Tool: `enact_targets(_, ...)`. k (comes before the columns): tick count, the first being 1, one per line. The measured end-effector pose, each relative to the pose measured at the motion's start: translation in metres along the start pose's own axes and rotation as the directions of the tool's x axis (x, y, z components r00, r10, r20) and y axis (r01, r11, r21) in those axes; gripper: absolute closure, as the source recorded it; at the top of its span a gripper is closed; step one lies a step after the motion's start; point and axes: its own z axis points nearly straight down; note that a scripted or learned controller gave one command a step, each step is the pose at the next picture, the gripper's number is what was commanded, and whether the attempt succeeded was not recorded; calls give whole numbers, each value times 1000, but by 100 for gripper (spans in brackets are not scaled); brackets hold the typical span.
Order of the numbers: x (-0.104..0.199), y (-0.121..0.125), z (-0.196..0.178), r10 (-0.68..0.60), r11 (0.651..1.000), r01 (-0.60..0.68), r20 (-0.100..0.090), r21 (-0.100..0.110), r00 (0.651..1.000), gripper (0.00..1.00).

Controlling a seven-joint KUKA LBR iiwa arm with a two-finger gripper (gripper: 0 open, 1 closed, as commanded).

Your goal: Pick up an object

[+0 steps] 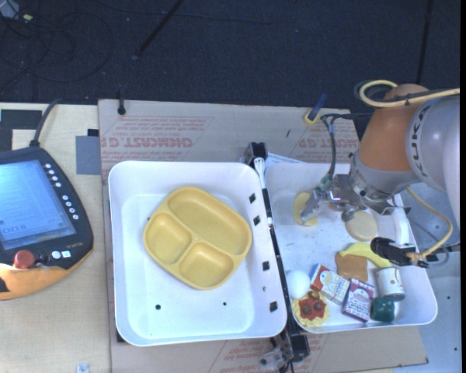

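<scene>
Your hand [324, 199] hangs low in the right bin [419, 317], reaching toward a pale yellow round piece [304, 208] near the divider. A finger [311, 207] seems to lie against that piece, but you cannot tell from this slanted view whether the hand is open or closed, and nothing is visibly caught in it.

The risks, as I judge them:

- The yellow piece looks flat and low. If the hand closes above it, the tips may skid over the top and come up with nothing.
- It lies near the bin's wall at the divider. A push from one side could slide it against that wall instead of seating it in the grip.
- A cream disc [362, 226] lies just beside the wrist, with a banana [363, 251] and a brown bread-like piece [352, 266] close behind; a sweep could knock these about.
- The front corner is crowded: a white egg [297, 283], small cartons [335, 285], a pizza-like slice [311, 309], a small can [389, 282] and a dark green item [382, 309] sit touching or nearly so. A try there could pinch two at once or wedge between them.

The yellow divided plate [197, 237] in the left bin [132, 286] sits well apart, out of harm.
</scene>
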Motion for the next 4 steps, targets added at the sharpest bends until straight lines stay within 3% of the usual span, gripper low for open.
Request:
enact_targets(1, -22, -47, 35, 1, 1000, -1, 0, -4, 1000, 0)
enact_targets(2, -48, -66, 35, 1, 1000, -1, 0, -4, 1000, 0)
enact_targets(3, -40, -112, 35, 0, 1000, 0, 0, -6, 1000, 0)
enact_targets(4, -41, -112, 24, 7, 1000, -7, -3, -6, 1000, 100)
